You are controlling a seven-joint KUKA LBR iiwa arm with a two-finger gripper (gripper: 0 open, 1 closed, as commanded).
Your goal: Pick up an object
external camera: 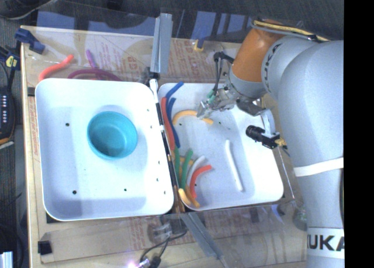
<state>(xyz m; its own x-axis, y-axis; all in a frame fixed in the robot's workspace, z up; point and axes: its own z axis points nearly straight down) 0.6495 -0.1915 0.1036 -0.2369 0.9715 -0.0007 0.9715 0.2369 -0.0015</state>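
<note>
Tool [208,107] low in right bin [263,188], just at yellow curve [186,114]; grip state: cannot tell. Risk: curve lies flat, ends thin, may slide off. Blue strip [169,94] and red strip [168,125] close by, could snag

A teal bowl [113,135] sits in the left bin [58,197]. Beyond that bin, an orange strip [56,67] and a magenta tube [93,75] lie on the tabletop [117,45].

Left bin [58,191]: white. Bowl [113,135] inside it: blue. Beside it, right bin [257,188]: white, containing red, green, yellow, blue strips [186,167].
</note>
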